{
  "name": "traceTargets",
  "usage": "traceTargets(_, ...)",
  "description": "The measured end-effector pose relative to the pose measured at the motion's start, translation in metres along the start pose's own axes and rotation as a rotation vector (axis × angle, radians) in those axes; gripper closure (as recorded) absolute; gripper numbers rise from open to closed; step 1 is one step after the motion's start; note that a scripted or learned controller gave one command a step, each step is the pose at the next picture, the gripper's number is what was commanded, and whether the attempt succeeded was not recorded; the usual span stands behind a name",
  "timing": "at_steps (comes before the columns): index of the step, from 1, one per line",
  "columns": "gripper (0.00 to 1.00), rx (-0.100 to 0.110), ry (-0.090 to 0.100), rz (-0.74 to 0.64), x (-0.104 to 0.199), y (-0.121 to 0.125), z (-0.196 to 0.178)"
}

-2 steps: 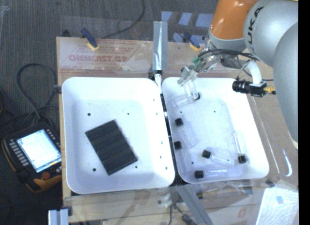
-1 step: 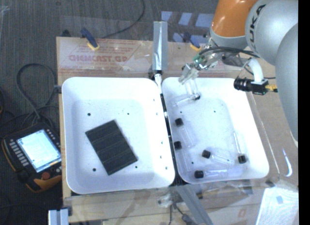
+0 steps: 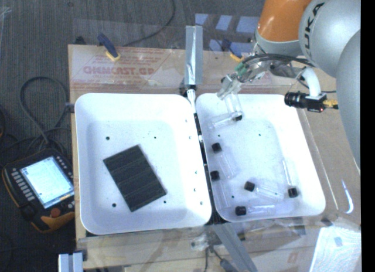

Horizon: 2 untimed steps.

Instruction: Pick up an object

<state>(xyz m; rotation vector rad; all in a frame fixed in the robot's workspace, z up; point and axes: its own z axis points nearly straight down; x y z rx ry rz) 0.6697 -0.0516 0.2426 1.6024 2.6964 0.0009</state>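
Several clear vials with black caps lie in the right bin (image 3: pixel 310 165). One vial (image 3: pixel 225 118) rests near the bin's far left corner, another vial (image 3: pixel 223 158) lies along the left wall, and more vials (image 3: pixel 266 191) sit near the front. My gripper (image 3: pixel 227 91) hangs over the far left part of this bin, just above the far vial. I see nothing held in it. A black ribbed slab (image 3: pixel 133 177) lies flat in the left bin (image 3: pixel 88 124).
The grey arm with its orange band (image 3: pixel 281 7) fills the upper right. A metal post (image 3: pixel 193 54) stands behind the gap between the bins. A handheld control pendant (image 3: pixel 41 184) sits on the floor to the left, with cables nearby.
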Motion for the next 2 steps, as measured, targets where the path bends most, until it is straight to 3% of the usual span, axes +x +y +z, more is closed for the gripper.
traceTargets(2, 1.00, -0.002, -0.003, 0.001, -0.0005, 0.0010, -0.0181)
